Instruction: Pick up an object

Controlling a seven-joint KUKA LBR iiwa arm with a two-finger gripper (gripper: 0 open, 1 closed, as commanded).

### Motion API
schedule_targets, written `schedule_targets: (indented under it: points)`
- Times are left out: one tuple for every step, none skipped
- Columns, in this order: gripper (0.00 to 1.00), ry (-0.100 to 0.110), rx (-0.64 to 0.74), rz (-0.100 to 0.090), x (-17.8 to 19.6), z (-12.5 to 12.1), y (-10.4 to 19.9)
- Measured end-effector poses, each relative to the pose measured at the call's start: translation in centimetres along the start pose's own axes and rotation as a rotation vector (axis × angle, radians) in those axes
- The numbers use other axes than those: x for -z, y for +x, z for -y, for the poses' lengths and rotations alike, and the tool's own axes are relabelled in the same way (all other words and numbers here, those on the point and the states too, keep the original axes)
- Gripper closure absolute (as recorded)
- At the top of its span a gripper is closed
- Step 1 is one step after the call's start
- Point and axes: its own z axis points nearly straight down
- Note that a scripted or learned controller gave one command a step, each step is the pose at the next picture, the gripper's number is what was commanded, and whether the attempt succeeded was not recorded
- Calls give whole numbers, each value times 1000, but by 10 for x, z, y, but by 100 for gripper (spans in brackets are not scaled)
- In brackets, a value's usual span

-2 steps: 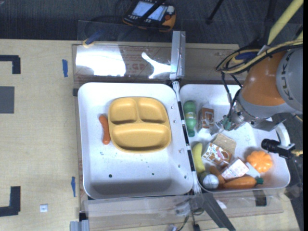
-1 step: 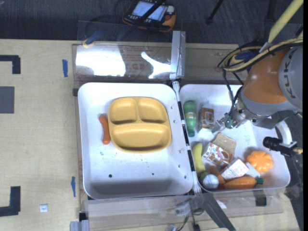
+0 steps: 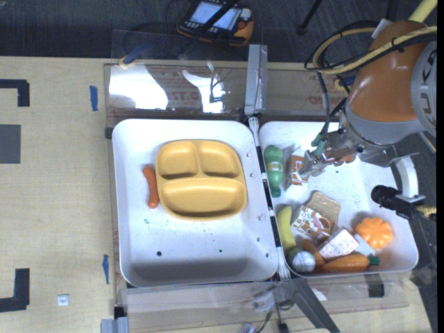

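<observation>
Step in hand, as judged: the approach and descent onto a target in the right bin (image 3: 409, 255). The gripper (image 3: 313, 164) hangs low over the upper left part of that bin, just beside a small brown-and-white packet (image 3: 298, 171) and near the green bottle (image 3: 275, 166) lying along the bin's left wall.

Gripper state: the fingertips are small and dark against the clutter, and I cannot tell whether they stand apart or closed. Nothing is clearly seen between them, so no hold is recorded. Whether a tip touches the packet cannot be told either.

Likely target: the packet, being nearest. Other candidates sit lower in the same bin: a banana (image 3: 285, 227), a snack wrapper (image 3: 312, 222), a small pumpkin (image 3: 375, 232), a carrot (image 3: 343, 262), a silver ball (image 3: 302, 259).

Left bin (image 3: 132, 186) holds a yellow divided tray (image 3: 201, 179) and an orange sausage (image 3: 151, 186) beside it, well apart from the gripper.

Next move calls for centring on the packet, closing firmly, then a straight lift clear of the bottle.
</observation>
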Motion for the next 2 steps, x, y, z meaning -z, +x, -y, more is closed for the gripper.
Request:
schedule_targets:
  points:
    - [100, 4, 19, -2, -63, -44, 60]
    - [100, -3, 204, 1, 13, -46, 52]
